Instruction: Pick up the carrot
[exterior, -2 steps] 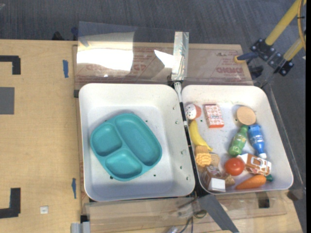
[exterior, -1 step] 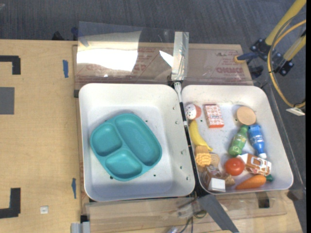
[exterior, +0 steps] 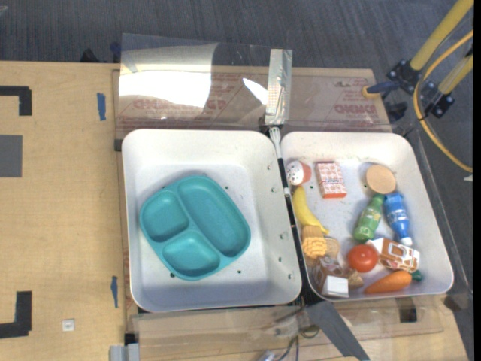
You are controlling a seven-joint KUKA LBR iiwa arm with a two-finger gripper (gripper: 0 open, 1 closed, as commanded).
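Two white bins side by side. Left bin (exterior: pixel 150 156) has a teal tray (exterior: pixel 195 226). Right bin (exterior: pixel 421 164) is cluttered: banana (exterior: pixel 304 207), green bottle (exterior: pixel 369 218), blue bottle (exterior: pixel 397 216), tomato (exterior: pixel 363 257). Carrot (exterior: pixel 389 281) lies at the right bin's near edge, just right of the tomato, touching a small carton (exterior: pixel 398 255). Jaws' state: cannot tell. Looks like nothing is done; approach, grasp and lift all remain.

This is a robotics lab or test cell. Two white bins (exterior: pixel 135 201) sit side by side on a plywood surface (exterior: pixel 52 201) marked with tape, one holding toy food (exterior: pixel 353 232), with grey carpet (exterior: pixel 225 13) and yellow cables (exterior: pixel 443 28) beyond the far edge.
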